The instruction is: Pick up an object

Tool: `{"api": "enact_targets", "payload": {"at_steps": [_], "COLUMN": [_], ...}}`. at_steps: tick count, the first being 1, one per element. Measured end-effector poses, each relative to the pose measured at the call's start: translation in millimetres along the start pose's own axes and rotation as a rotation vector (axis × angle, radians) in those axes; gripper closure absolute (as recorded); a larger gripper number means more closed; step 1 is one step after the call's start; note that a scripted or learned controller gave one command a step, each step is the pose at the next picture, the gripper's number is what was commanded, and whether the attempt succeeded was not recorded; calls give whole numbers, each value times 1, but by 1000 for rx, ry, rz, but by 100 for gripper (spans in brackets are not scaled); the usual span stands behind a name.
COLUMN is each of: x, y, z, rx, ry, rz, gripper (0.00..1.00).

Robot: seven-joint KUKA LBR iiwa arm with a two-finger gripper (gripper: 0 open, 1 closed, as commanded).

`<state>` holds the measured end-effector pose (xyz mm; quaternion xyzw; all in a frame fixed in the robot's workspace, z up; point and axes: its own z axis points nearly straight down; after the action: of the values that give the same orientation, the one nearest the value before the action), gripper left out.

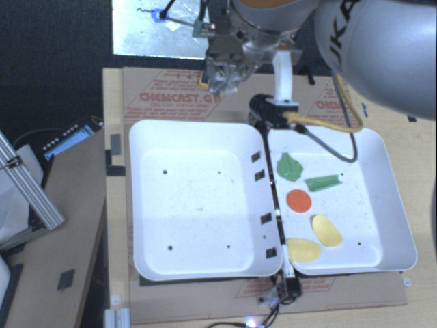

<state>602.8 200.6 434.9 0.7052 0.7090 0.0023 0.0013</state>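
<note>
light: bright, overhead | glare: white bins (205, 132) | arm (382, 39) blurred (close)

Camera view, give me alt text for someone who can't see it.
A grey robot arm's gripper hangs above the bench behind two white bins, holding nothing visible. The right bin holds a green leaf, a green strip, a red disc and two yellow pieces.

Red print on the brown cardboard sheet (171, 96) under the bins reads "CHEMCAST" — partly hidden. The grey arm (382, 39) bears dark letters — "UKA" shows.
</note>
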Motion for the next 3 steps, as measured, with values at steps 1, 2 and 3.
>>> {"api": "enact_targets", "payload": {"at_steps": [1,2,3], "x": [35,34,34], "y": [35,7,-26], "z": [-24,-40,-48], "rx": [-1,3,5], "ry": [1,0,0], "rz": [-1,-1,-1], "gripper": [100,100,100]}}
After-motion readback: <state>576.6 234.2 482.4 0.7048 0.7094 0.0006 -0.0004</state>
